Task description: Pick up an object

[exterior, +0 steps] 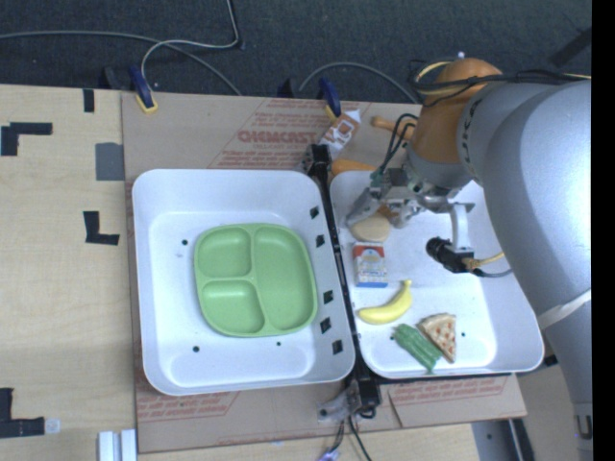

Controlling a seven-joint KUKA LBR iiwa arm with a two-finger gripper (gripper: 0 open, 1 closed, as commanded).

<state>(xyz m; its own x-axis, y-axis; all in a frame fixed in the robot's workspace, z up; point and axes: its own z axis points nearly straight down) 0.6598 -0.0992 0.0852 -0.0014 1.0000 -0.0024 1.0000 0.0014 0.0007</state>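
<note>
The right bin (480, 301) holds a pale round bun (371, 230), a small red and white carton (370, 264), a yellow banana (386, 304), a green pod (415, 346) and a toast-coloured wedge (441, 331). My gripper (377, 211) hangs low over the bin's far left part, right above the bun. It stands open, one metal finger (359, 207) slanting toward the bin's left wall, the other on the bun's right side. Nothing sits between the fingers.
The left bin (163, 257) carries a green divided plate (256, 279). An orange item (352, 166) lies at the right bin's far left corner. The big grey arm (538, 190) covers the bin's right side. A black fitting with a yellow cable (454, 254) hangs over the bin's middle.
</note>
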